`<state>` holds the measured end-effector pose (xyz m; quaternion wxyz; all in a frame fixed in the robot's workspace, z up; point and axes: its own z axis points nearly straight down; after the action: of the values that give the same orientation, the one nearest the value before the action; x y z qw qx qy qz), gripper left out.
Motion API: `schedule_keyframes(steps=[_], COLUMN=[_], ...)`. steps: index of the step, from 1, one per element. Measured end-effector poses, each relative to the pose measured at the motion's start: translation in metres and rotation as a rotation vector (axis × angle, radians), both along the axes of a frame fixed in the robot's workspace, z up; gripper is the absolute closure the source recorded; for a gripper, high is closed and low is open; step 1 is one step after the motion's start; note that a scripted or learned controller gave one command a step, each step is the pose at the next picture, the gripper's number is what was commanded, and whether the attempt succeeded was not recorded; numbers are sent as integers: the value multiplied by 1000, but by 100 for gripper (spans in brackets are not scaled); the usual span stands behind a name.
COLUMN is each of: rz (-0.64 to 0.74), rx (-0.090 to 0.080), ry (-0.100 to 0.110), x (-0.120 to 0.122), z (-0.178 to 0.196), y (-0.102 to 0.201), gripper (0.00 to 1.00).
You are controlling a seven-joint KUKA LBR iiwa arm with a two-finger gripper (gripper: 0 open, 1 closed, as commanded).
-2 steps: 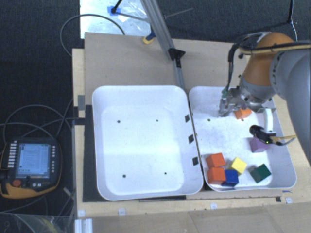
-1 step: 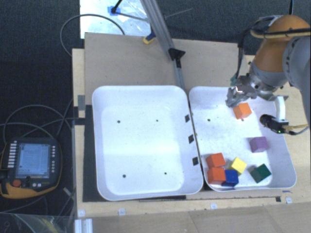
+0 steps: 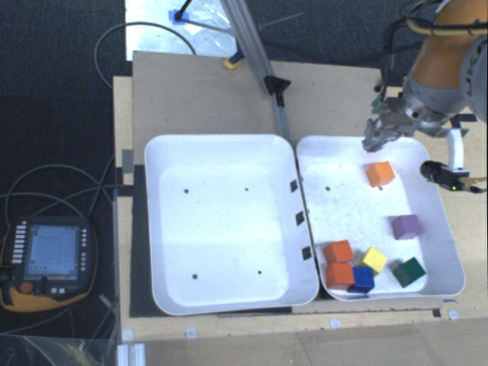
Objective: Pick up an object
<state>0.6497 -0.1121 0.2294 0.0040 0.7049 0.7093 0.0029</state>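
Observation:
The right bin (image 3: pixel 435 204) holds several small blocks. An orange block (image 3: pixel 380 174) lies near its back edge. A purple block (image 3: pixel 406 226) sits toward the right side. At the front lie two orange blocks (image 3: pixel 339 262), a yellow one (image 3: pixel 374 259), a blue one (image 3: pixel 364 278) and a dark green one (image 3: pixel 409 271). My gripper (image 3: pixel 377 140) hangs over the bin's back edge, just behind and above the lone orange block. Nothing shows between its fingers.
The left bin (image 3: pixel 221 219) stands beside the right one. A slanted metal pole (image 3: pixel 255 44) crosses the bench behind the bins. A teach pendant (image 3: pixel 47 261) with cables lies on the floor at the left.

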Motion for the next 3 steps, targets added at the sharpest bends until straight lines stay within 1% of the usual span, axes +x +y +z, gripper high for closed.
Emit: schedule_keyframes(steps=[1,2,3], rz=[-1,4,4], rx=[1,3,3], ry=[5,7,8], x=[1,5,-1], z=[16,8,-3], y=[0,54,107], gripper=[100,100,100])
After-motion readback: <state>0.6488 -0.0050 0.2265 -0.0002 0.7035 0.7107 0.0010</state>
